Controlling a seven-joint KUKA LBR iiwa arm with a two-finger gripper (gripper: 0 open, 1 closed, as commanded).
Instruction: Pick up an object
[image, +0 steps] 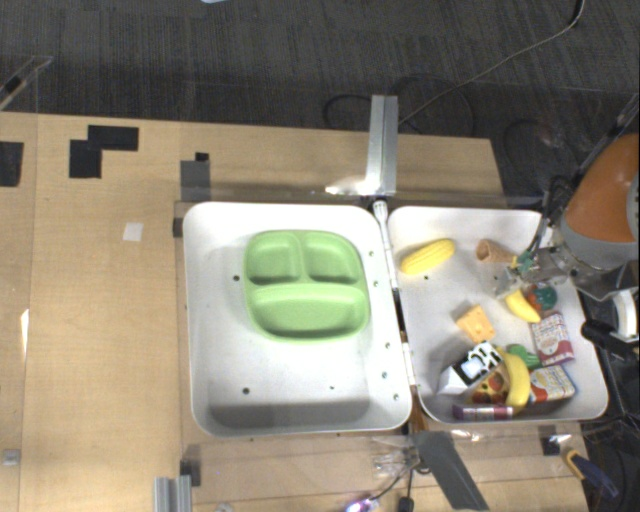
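Camera view: gripper (532, 268) low in right bin (432, 228), above a small yellow piece (523, 305); its opening state cannot be told. Corn cob (426, 257) well left. Risk: toys crowd nearby, so the grab may nudge neighbours or close on nothing.

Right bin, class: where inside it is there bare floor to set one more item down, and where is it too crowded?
In the right bin, bare floor lies along the left wall, between the corn cob and the cheese wedge, and below the cheese toward the near-left corner. The right side is crowded: gripper, lemon, cartons, banana.
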